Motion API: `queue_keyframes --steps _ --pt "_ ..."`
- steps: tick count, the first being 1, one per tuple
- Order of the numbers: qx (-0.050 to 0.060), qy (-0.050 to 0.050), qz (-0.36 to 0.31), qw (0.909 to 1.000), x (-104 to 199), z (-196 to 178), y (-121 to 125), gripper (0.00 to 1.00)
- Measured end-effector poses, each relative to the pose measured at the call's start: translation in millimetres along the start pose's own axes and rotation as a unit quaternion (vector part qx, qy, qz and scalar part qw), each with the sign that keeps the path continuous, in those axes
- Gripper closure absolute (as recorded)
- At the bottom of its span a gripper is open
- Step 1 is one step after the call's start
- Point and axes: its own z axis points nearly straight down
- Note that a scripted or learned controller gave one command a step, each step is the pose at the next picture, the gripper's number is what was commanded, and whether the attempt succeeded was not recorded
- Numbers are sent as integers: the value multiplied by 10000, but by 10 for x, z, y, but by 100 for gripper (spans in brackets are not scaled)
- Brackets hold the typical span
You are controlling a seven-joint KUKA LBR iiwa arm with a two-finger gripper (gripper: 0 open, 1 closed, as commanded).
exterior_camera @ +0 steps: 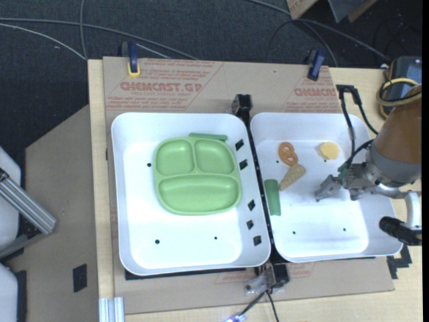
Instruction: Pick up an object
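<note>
Faintly, red "CHEMCAST GP" printed on board (161, 86) behind bins.

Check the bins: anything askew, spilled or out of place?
Nothing spilled or damaged. The green divided plate lies flat in the left bin. The pretzel, cone, yellow piece and green stick lie loose in the right bin, the stick against the dividing wall.
</note>
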Motion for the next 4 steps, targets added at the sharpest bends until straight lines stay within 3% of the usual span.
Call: queue_keyframes --steps 1,3,4 --pt "-25 -8 3 10000 -5 -132 10 100" --pt "-59 -25 -4 10000 -31 -1106 21 100" --pt "-12 4 -23 10000 493 -1005 -39 100"
